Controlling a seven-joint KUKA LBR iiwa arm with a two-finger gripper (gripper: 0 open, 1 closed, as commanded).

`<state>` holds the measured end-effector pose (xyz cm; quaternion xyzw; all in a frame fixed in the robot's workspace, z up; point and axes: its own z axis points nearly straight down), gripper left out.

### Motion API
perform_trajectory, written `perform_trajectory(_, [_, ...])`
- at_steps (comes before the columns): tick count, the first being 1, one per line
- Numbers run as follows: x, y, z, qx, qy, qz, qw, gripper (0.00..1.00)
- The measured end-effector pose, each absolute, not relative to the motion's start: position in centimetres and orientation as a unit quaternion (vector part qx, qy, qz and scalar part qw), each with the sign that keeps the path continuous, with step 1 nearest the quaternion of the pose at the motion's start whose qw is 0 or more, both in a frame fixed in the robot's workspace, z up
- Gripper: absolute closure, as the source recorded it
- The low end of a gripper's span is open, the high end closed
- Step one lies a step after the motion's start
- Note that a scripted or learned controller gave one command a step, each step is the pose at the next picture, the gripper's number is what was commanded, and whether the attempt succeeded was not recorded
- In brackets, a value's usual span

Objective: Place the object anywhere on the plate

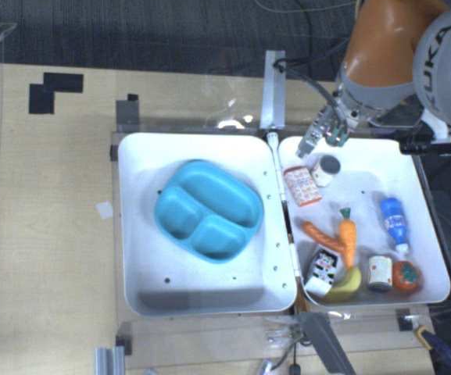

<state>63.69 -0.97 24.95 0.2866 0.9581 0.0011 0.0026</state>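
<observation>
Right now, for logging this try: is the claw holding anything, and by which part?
Nothing is held. The claw hangs above the right bin's back left corner, with nothing between its fingers.

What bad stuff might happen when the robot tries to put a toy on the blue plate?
Two things look risky. The claw hangs over the far corner of the right bin, where the toys lie crowded: the carrot touches the banana, so it might nudge or snag a neighbour. Also, the blue plate sits in the other bin, across the divider, so a loosely held toy might drop on the way.
</observation>
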Motion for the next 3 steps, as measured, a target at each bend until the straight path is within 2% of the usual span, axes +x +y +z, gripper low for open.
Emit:
perform_trajectory(1, [61.5, 6.7, 21.8, 0.204, 0.979, 0.0009, 0.001, 1.0])
perform_trajectory(2, [66.0, 11.1, 18.3, 0.269, 0.963, 0.0013, 0.002, 1.0])
perform_trajectory(3, [57.8, 18.9, 24.9, 0.229, 0.973, 0.0013, 0.001, 1.0])
